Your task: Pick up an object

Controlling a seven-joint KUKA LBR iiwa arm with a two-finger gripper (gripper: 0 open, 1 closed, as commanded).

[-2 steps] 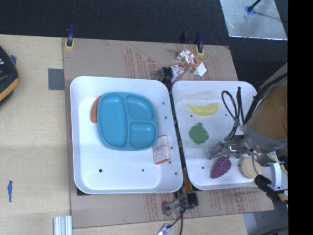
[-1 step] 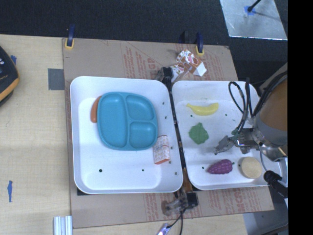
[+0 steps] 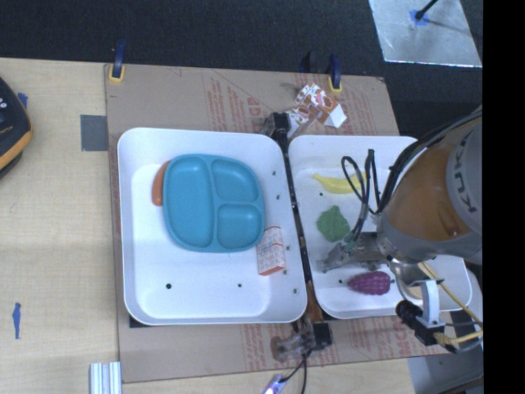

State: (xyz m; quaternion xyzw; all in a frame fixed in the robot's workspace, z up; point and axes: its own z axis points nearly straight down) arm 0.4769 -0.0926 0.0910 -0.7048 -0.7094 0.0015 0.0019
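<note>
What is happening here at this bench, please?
A grey KUKA arm with an orange band reaches into the right bin, and its gripper is low between a green object and a purple grape-like bunch. A yellow banana-like object lies further back. Nothing is visibly held. The left bin holds a blue divided plate and a small packet.

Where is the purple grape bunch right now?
In the camera view, the purple grape bunch lies near the front of the right bin, below the green object and just beneath the gripper.
</note>
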